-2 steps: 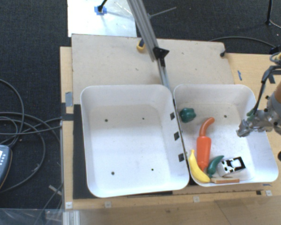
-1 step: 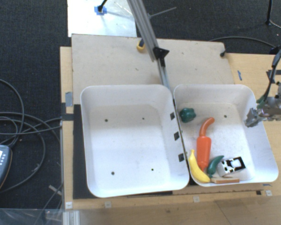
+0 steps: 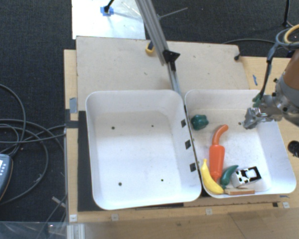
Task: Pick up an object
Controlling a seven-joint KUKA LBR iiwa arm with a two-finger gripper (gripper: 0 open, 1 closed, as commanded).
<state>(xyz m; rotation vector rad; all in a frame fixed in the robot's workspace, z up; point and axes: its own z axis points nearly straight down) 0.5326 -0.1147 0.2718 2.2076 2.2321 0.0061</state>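
**Gripper above the right bin, objects below it**

At the right edge of the frame, the grey arm [image 3: 294, 91] is seen, and its gripper [image 3: 251, 119] is held over the right bin [image 3: 284, 176]. Whether the fingers are apart or together cannot be told. Lower in this bin, an orange carrot [image 3: 217, 153], a yellow banana [image 3: 209, 178] and a small dark green object [image 3: 199, 121] are placed, well apart from the gripper.

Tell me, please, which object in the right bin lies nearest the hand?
The orange carrot; its curved tip points toward the hand, closer than the small green piece.
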